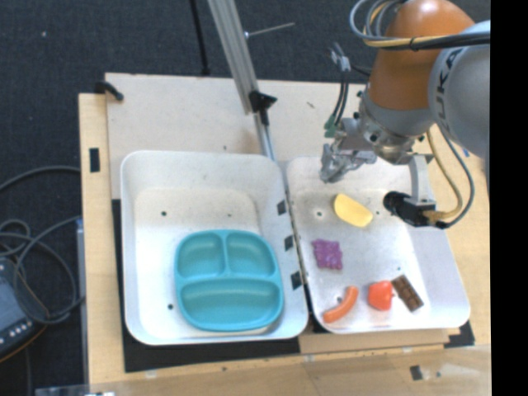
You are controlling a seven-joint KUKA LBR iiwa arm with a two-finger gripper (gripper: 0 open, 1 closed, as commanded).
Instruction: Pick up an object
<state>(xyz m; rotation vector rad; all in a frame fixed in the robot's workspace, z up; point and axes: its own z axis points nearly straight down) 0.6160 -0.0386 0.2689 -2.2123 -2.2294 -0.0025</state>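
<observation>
Whether the jaws stand apart or together cannot be told from the overhead camera view: the gripper (337,167) is a small grey blur hanging over the far left part of the right bin (441,262), and nothing shows in its grasp. Just beside it, toward the near side, lies a yellow block (353,210), the closest thing to take. Further toward the near rim sit a purple piece (327,254), an orange carrot-shaped toy (341,304), a red-orange ball (379,295) and a brown bar (407,293). The left bin (140,221) holds a teal divided tray (228,280). As a judgement, the risk is a miss: the gripper is near the bin's wall, so a descent here could strike the rim or close on nothing, and the rounded yellow block might slide away. Part of the letters "KUKA" reads on the grey arm (462,73); other writing is illegible.
</observation>
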